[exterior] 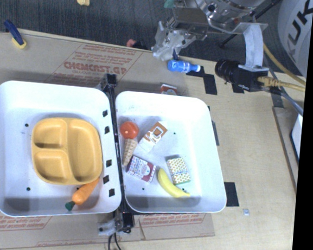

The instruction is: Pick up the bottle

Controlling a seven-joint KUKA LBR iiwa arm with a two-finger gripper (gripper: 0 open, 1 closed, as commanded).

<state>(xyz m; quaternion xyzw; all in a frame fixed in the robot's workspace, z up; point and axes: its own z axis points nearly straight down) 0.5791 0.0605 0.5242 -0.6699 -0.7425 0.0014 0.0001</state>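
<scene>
The bottle [182, 67] is small and blue with a white cap pointing right. It lies on its side over the cardboard behind the right bin [211, 154], outside both bins. My gripper [163, 50] hangs at the top of the view, just left of and slightly above the bottle's blue end. Whether the bottle touches the gripper is unclear from this angle.
In the right bin are a red tomato [129, 129], an ice cream cone [129, 149], a brown-white carton [154, 133], a red packet [140, 168], a yellow box [178, 170] and a banana [170, 185]. The left bin [11, 109] holds a yellow divided plate [67, 149] and a carrot [85, 193].
</scene>
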